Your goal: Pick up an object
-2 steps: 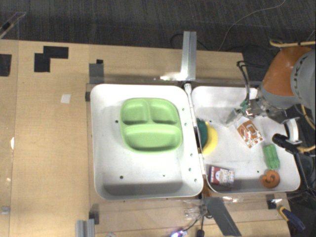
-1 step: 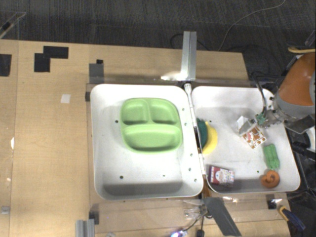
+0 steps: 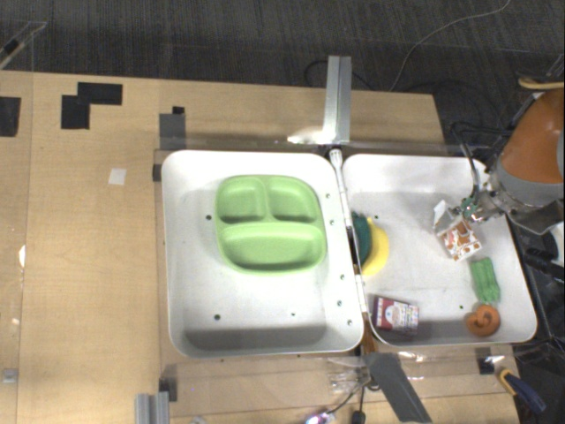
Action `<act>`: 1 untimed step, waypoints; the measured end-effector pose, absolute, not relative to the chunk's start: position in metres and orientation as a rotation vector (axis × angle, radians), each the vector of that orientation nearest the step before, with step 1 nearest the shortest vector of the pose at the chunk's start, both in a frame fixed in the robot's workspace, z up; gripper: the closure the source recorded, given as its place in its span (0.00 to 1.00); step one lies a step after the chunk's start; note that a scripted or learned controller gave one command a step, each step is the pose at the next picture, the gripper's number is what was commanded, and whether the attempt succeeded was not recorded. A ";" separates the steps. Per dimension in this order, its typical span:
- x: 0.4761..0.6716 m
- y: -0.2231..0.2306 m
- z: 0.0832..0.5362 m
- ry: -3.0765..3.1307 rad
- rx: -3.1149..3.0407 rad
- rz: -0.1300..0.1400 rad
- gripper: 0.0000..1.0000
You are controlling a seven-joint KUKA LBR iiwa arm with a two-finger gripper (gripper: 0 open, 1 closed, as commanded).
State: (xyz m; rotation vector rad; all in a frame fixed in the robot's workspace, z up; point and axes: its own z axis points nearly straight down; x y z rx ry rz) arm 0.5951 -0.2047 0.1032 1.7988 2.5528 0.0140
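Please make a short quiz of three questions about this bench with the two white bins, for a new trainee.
1. True or false: the green divided tray lies in the right bin.
2. Which thing lies nearest the claw?
A. the orange round object
B. the small printed packet
C. the dark red box
3. Fill in: the yellow object rests against the ____ wall of the right bin.

Key
1. False; it lies in the left bin.
2. B.
3. Left, next to the divider between the bins.
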 end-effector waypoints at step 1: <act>0.585 -0.140 0.190 2.465 1.938 0.006 1.00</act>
